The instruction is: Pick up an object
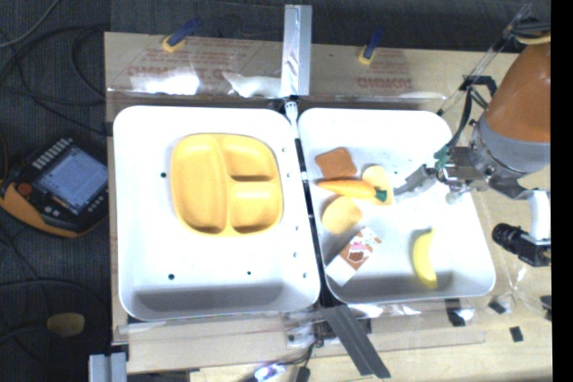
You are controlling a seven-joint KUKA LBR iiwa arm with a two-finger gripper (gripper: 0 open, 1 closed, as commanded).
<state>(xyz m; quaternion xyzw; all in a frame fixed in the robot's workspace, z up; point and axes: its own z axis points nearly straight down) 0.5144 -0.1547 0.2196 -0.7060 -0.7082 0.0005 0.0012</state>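
The right bin (466,219) holds several toy foods. A brown toast slice (336,162) lies at its back left, with an orange carrot (347,189) just in front of it. A pale yellow round piece (374,176) touches the carrot's green end. A yellow rounded fruit (340,214) sits below the carrot, and a small printed packet (359,249) lies in front of that. A banana (423,258) rests near the front right. My gripper (421,182) hangs low over the bin's right middle, pointing left toward the pale piece and a little apart from it.
The left bin (143,264) holds a yellow divided tray (226,182). A metal divider (309,219) separates the bins. A handheld pendant (58,185) lies off the bench at the left. The bench's back edge carries taped plastic (215,67).
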